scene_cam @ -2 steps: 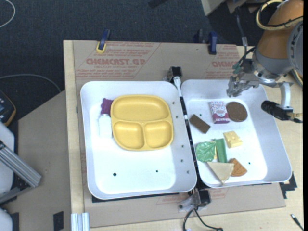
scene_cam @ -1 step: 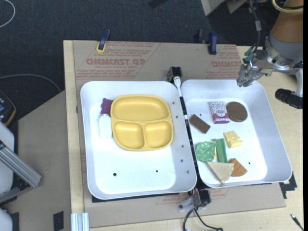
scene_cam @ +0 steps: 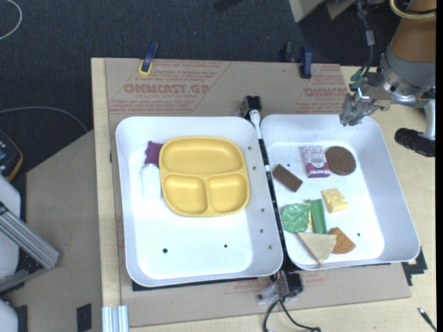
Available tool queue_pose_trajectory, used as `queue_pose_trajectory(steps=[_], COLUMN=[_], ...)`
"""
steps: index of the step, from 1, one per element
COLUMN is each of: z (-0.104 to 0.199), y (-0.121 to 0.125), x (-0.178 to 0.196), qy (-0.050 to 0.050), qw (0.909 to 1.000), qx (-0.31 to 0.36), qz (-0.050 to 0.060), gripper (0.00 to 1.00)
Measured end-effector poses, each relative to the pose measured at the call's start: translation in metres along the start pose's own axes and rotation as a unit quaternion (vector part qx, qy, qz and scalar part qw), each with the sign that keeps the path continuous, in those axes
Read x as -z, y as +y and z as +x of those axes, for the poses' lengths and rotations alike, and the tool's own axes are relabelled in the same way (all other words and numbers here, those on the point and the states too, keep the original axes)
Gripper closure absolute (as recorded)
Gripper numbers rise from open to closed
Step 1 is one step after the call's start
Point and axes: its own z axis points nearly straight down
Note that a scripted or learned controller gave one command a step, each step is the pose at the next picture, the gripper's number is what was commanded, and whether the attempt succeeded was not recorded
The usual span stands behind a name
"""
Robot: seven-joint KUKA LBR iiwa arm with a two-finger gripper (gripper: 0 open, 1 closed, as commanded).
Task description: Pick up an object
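The gripper (scene_cam: 353,114) hung over the far rim of the right bin (scene_cam: 394,185), holding nothing; whether it was spread or pressed together could not be told. Inside that bin, the brown bar (scene_cam: 286,177) lay flat near the left wall, its long axis running diagonally. The green stick (scene_cam: 318,215) lay near it, pointing nearly straight toward the front edge.

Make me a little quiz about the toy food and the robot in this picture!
1. True or false: the yellow tray sits in the left bin.
2. Which lies closest to the gripper? A) brown cookie B) green lettuce C) orange slice
3. Fill in: beside the cookie lies a red ____.

Key: 1 true; 2 A; 3 packet.
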Motion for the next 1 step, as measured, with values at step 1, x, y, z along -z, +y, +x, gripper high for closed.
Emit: queue_pose_trajectory(steps=[1], z=[0.0359], y=[-0.0259], x=[-0.0054], qy=[0.002], qw=[1.0000], qx=[0.001], qz=[0.004], gripper=[1.00])
